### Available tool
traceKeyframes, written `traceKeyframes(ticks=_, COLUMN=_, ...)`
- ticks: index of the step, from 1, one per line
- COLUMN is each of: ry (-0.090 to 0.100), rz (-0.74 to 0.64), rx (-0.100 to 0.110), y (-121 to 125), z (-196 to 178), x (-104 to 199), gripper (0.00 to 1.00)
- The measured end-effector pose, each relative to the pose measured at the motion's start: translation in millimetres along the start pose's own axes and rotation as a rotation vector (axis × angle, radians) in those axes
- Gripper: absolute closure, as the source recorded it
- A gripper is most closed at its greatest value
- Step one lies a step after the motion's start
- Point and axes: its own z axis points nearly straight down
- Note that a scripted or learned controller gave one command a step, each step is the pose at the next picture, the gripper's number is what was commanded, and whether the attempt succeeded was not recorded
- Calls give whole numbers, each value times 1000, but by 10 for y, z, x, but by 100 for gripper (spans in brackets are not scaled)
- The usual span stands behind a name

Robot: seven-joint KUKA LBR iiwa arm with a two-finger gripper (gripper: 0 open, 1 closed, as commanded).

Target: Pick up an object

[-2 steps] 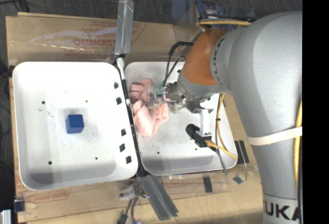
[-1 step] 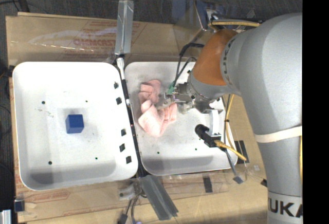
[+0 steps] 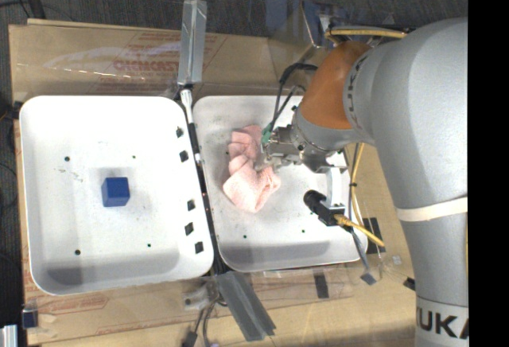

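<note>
My two-finger gripper (image 3: 273, 156) is down at the crumpled pink cloth (image 3: 250, 173) in the right-hand shallow white bin (image 3: 262, 254), mid-frame; whether I'm clamped on it, I cannot tell (my wrist covers it). A small blue cube (image 3: 116, 191) sits in the left-hand white bin (image 3: 48, 258).

The pink cloth (image 3: 250, 172) in the right bin (image 3: 262, 254) looks soft and matt, crumpled into folds like thin fabric. Both bins, the right one and the left bin (image 3: 48, 178), seem smooth white plastic with a faint sheen. The blue cube (image 3: 116, 191) has a flat, matt face. The arm (image 3: 413, 115) wears a smooth grey shell, satin rather than glossy, and its orange band (image 3: 330, 91) shines slightly. The bench (image 3: 119, 59) beneath resembles brown cardboard under a clear, shiny film.
</note>
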Motion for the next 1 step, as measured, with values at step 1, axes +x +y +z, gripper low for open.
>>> traceKeyframes(ticks=1, ry=-1, rz=-111, rx=3, y=166, z=-1049, x=273, gripper=100)
